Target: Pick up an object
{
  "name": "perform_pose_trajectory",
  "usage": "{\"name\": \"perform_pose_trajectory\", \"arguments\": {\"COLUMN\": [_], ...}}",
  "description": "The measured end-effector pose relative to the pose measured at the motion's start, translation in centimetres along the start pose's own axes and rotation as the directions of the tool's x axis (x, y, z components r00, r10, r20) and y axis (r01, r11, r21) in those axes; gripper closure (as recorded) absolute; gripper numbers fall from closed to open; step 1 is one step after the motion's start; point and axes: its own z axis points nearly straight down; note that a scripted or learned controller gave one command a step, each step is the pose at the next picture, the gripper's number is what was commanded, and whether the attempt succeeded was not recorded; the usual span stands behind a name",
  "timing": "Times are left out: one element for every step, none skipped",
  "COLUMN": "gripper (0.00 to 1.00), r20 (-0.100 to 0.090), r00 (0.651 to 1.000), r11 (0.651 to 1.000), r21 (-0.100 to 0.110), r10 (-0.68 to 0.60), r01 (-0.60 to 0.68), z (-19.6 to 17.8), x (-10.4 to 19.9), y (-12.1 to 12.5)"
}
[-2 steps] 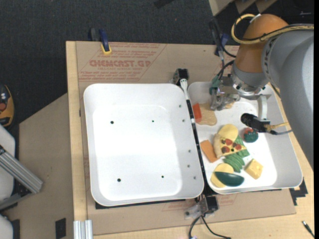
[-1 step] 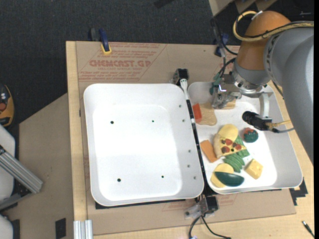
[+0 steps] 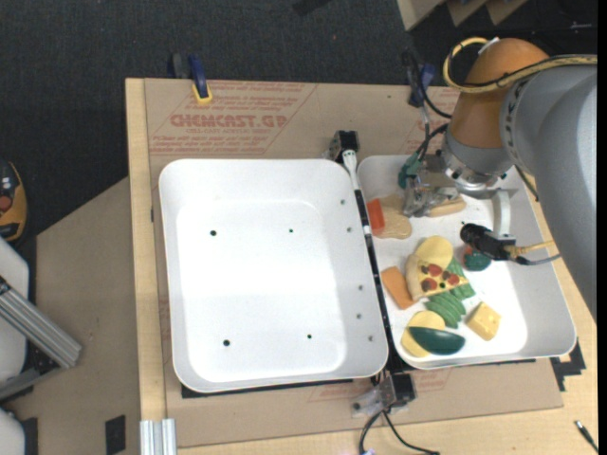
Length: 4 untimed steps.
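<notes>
My gripper (image 3: 415,202) hangs low over the far left part of the right bin (image 3: 541,297), just above a pale tan piece (image 3: 396,226) and next to a red-orange block (image 3: 377,216). Nearer the front lie a yellow slice with red dots (image 3: 430,262), an orange wedge (image 3: 396,287), a green ridged piece (image 3: 454,299), a yellow cheese-like chunk (image 3: 484,322) and a yellow and dark green item (image 3: 432,337). A small dark teal object (image 3: 477,263) sits to the right of the slice. Nothing is visibly held.
The left bin (image 3: 256,263) stands beside the right one, their rims touching. Both rest on a cardboard sheet (image 3: 237,117) held by a blue and yellow clamp (image 3: 198,77) at the far edge. My arm (image 3: 531,112) comes in over the right bin's far right corner.
</notes>
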Motion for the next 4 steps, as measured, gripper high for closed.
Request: {"name": "perform_pose_trajectory", "arguments": {"gripper": [1.0,1.0,1.0,1.0], "r20": [0.001,0.0,0.001,-0.001], "r00": [1.0,1.0,1.0,1.0], "r11": [1.0,1.0,0.999,0.999], "r21": [-0.001,0.005,-0.038,-0.049], "r10": [0.0,-0.002,-0.009,-0.009], "r01": [0.0,0.002,0.009,0.009], "z": [-1.0,-0.1,-11.2,-32.6], "x": [0.0,0.9,7.4,14.3], "y": [0.0,0.4,1.0,0.3]}}
